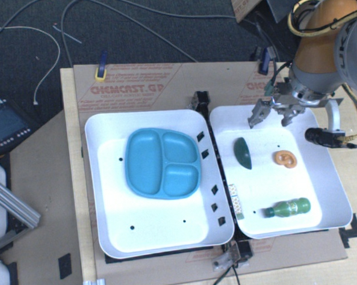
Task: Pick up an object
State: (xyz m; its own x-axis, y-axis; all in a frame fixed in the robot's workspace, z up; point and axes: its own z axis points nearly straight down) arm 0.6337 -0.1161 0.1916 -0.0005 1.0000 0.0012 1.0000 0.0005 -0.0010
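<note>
1. At about 1 o'clock in the right bin (pixel 327 211), your tool (pixel 272 116) hangs above the back edge with its two fingers spread apart and nothing between them; no object is held yet.

2. Three candidates lie in that bin: a dark green pod-shaped piece (pixel 243 153) toward 9 o'clock, a small orange ring (pixel 284 158) near the centre-right, and a green bottle (pixel 289 208) lying on its side at about 6 o'clock. All three sit well apart from each other.

3. The nearest target looks like the green pod, just below the tool toward 7 o'clock. Bring the tool over its middle, turn the fingers across its narrow width, and descend straight.

4. The pod appears smooth, rounded and tapered at both ends, so I judge it may squirt out of an off-centre pinch; close on the widest part.

5. The ring looks soft-toned, low and flat, leaving little to grip above the slick white floor.

6. The bottle is glossy and cylindrical; it may roll if you nudge it sideways, so straddle it across its axis.

7. The left bin (pixel 102 173) holds a smooth blue divided plate (pixel 161 163), broad and shallow, a poor choice for two fingers.
</note>
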